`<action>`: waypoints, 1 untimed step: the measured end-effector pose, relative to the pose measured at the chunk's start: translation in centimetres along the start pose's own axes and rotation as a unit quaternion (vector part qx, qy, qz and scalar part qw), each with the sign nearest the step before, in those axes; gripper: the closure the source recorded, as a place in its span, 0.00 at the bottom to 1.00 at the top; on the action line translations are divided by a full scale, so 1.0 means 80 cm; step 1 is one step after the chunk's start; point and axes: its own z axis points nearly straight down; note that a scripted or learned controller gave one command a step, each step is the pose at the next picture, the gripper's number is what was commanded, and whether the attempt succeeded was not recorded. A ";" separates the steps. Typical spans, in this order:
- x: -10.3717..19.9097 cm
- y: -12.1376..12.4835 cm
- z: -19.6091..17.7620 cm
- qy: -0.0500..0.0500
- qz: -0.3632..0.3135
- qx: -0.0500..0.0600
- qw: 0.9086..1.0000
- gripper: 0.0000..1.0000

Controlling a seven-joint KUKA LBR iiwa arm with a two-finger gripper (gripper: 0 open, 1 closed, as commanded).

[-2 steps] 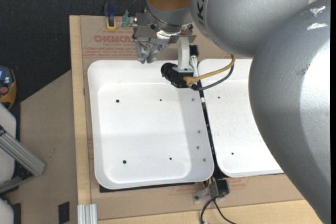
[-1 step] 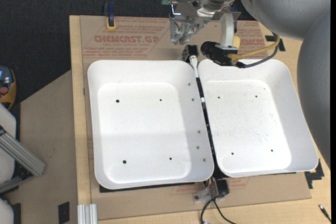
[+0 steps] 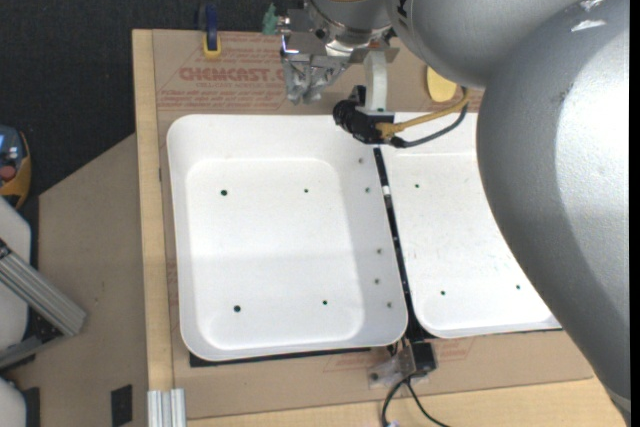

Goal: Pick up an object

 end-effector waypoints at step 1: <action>-0.054 0.000 -0.068 0.000 0.002 -0.005 1.000 1.00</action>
